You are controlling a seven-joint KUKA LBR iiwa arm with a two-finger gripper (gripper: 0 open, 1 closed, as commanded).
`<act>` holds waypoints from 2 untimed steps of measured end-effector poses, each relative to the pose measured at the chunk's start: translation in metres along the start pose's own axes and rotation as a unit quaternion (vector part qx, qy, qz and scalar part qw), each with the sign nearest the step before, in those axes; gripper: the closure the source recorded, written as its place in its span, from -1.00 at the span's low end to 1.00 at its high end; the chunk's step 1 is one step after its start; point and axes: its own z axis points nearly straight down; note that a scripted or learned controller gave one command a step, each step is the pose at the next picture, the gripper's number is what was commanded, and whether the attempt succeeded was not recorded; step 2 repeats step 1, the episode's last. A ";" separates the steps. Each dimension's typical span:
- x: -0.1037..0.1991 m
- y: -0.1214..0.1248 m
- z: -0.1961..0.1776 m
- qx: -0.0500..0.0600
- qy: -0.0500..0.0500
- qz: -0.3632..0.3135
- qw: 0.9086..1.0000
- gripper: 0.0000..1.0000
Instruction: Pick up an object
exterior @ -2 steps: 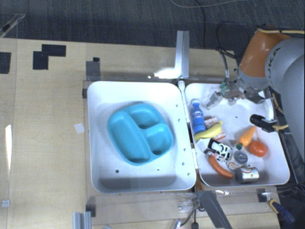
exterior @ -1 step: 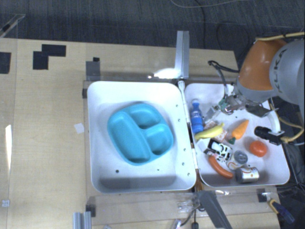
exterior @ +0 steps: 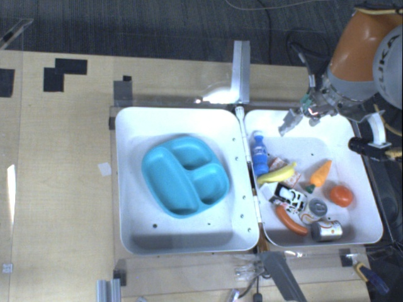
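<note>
All the small stuff sits in the right bin (exterior: 362,168): a blue bottle (exterior: 258,154) lying along the left wall, a banana (exterior: 277,174) beside it, a carrot (exterior: 320,173), a tomato (exterior: 341,195), a red sausage (exterior: 291,220) and a silver can (exterior: 327,231) near the front edge.
</note>
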 end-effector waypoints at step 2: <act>-0.010 -0.070 0.095 -0.006 -0.004 -0.036 0.999 -1.00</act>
